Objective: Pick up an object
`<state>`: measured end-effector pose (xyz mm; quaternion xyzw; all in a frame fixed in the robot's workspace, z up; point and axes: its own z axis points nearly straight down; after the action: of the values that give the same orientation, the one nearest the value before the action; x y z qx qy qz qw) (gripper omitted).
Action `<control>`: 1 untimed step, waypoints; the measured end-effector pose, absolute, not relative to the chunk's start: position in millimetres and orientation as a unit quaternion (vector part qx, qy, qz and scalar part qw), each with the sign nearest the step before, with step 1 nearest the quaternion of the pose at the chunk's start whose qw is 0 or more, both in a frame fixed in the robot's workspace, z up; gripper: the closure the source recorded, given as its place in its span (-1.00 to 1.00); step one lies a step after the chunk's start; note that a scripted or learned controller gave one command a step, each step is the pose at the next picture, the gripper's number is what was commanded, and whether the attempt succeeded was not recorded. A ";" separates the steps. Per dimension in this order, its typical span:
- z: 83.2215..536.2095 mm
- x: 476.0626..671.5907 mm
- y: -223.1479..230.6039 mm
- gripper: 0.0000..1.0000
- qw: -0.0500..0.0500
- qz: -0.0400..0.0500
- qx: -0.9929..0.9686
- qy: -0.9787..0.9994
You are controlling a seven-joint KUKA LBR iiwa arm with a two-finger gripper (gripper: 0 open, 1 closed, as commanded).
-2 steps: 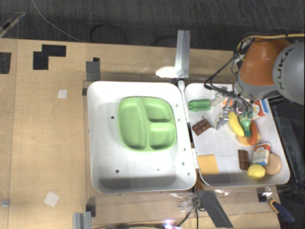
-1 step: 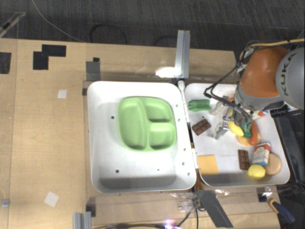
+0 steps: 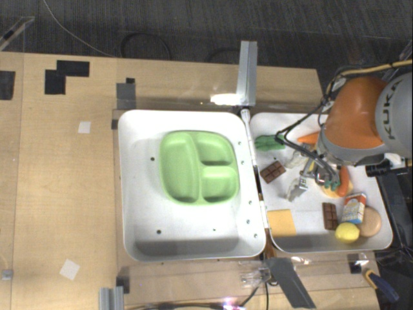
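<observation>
The arm reaches in from three o'clock and hangs over the right bin (image 3: 387,241), its gripper (image 3: 301,187) pointing down near the bin's middle; the fingers look slightly parted with nothing between them, though they are small and hard to read. No one thing is named by the task, so anything in this bin will do. Nearest the gripper, at about nine o'clock from it, lies a small chocolate bar (image 3: 273,171), flat on the floor and apart from the rest. It is likely toy plastic: light, stiff, a little slick, and so low that the fingers would have to close across its short sides right at floor level. At six o'clock from the gripper a yellow cheese slice (image 3: 281,222) lies flatter still, probably a poor choice. A second chocolate bar (image 3: 330,216) sits at four o'clock, and beyond it a lemon (image 3: 347,232) and a brown egg (image 3: 370,221) crowd the corner; both are round and may roll or squirt out of a pinch. A green leaf (image 3: 268,143) lies at eleven o'clock. The left bin (image 3: 139,199) holds a green divided plate (image 3: 197,166).
</observation>
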<state>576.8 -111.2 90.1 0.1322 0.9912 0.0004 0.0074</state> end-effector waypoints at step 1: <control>92.3 533.5 -110.8 -1.00 0.004 0.000 0.146 0.989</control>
<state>533.5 -110.8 92.3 0.1456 0.9893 0.0000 0.0038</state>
